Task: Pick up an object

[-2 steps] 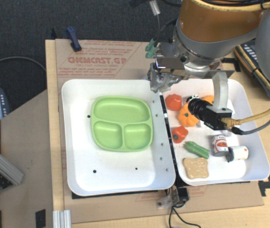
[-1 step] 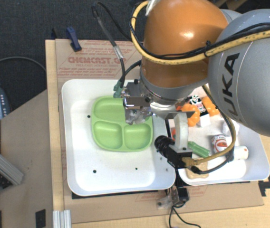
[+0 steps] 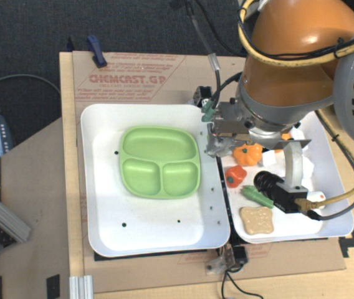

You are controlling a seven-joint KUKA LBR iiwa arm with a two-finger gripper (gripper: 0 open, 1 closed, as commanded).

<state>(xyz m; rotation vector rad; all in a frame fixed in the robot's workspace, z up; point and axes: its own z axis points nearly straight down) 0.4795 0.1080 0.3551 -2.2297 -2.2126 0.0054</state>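
Orange wrist housing (image 3: pixel 298 36) nearest camera, hiding gripper (image 3: pixel 252 143); jaw state could not be told. Orange toy pumpkin (image 3: pixel 248 155) lay directly beneath, red piece (image 3: pixel 234 177) just beyond.

The grey robot arm (image 3: pixel 301 61) reaches in from the right of the frame, its orange band bulging large at upper right. The wrist points downward at centre right, with the gripper (image 3: pixel 252 143) hanging low beneath it.
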